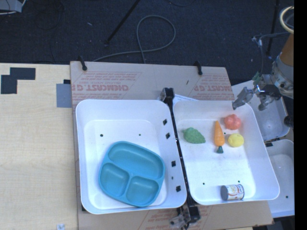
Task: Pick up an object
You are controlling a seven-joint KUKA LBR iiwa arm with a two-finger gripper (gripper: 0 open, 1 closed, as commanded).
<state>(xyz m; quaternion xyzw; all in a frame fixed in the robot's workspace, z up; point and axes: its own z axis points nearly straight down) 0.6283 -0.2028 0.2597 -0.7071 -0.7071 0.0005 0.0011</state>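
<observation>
The right bin holds a green leafy toy, an orange carrot, a red tomato-like piece, a yellow lemon-like piece and a small can lying on its side near the front. My gripper hangs above the far right corner of that bin, just beyond the red piece. It stands open with nothing between its fingers.
The left bin holds a blue divided plate. A black divider with clips separates the two bins. Cardboard lies under both. Another white tray sits to the right.
</observation>
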